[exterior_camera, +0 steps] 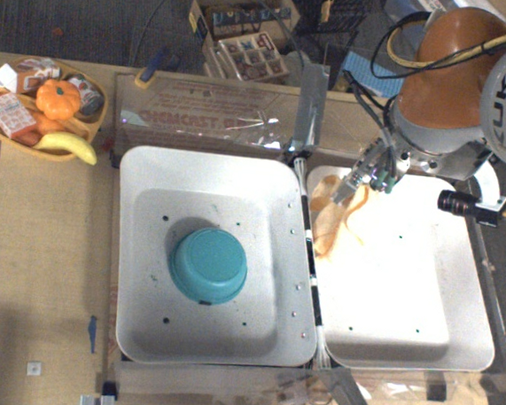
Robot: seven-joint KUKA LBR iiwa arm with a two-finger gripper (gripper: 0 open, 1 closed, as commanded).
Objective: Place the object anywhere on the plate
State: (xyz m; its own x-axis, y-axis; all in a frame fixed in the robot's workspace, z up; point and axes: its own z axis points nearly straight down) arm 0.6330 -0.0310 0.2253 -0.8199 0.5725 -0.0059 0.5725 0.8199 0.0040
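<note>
A teal round plate (210,264) lies in the middle of the left white bin (148,187). A pale orange, limp-looking object (327,224) rests in the right white bin (419,329), against its left wall near the far corner. My gripper (358,188) hangs just above the upper end of that object, reaching in from the upper right. The gripper's tip overlaps the orange object, and contact between them is unclear. The arm's grey wrist and orange band (455,47) sit above the right bin's far edge.
A wicker tray of toy fruit (43,119) stands on the bench at far left. A clear plastic panel (208,117) lies behind the left bin. A raised rim (309,247) divides the two bins. A black cylinder (462,204) juts out near the right bin's right side.
</note>
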